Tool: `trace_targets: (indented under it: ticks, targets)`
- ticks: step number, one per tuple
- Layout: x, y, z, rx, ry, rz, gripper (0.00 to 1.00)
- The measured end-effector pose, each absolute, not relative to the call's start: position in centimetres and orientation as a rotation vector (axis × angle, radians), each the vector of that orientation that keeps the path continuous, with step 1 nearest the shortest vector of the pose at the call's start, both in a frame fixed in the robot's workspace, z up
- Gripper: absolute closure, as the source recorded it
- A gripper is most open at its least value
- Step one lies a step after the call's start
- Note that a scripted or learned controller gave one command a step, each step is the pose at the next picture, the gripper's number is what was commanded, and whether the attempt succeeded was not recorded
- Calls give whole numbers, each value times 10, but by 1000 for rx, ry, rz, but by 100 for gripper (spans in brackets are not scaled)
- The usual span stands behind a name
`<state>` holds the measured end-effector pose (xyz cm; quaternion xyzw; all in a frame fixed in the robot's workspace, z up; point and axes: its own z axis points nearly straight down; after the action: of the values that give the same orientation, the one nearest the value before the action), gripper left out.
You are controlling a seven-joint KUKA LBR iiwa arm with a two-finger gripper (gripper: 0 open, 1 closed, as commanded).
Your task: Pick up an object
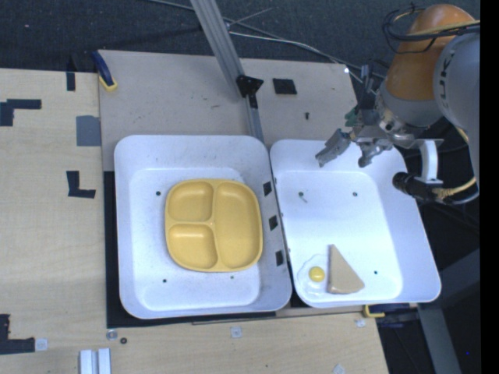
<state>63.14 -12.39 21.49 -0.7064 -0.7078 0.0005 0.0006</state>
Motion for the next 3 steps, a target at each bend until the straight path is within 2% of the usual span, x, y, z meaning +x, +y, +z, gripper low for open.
trace_targets:
  ticks: [2,3]
  targets:
    - [631,-124,125,-2218,-2220,8,0]
    - [631,-124,85,-2221,-2226,2,0]
